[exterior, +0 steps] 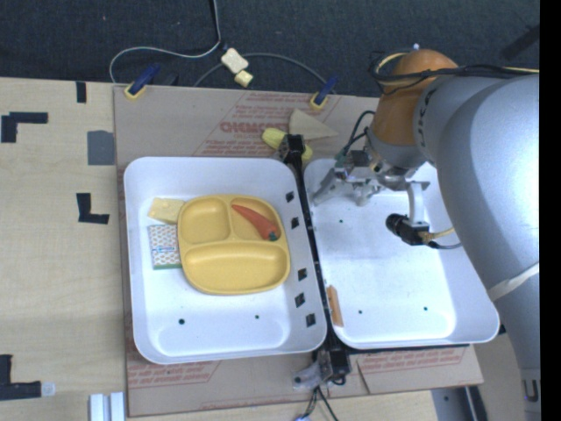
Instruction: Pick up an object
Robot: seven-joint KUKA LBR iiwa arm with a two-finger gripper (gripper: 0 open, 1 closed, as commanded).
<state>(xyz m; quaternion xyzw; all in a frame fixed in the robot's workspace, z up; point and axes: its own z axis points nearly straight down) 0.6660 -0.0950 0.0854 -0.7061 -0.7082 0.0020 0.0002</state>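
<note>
A yellow divided plate (232, 244) is showing in the white left bin (140, 261) at centre frame, a red-orange pepper (258, 220) with green tip glowing on it, a blue-patterned card (163, 246) lying left

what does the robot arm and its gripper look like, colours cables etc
The arm is thick and rounded, smooth light grey, with an orange band above the wrist. Thin dark cables loop around that orange section. The gripper is a small silver-grey metal assembly, and a black fitting with a thin wire sits just below it.
</note>
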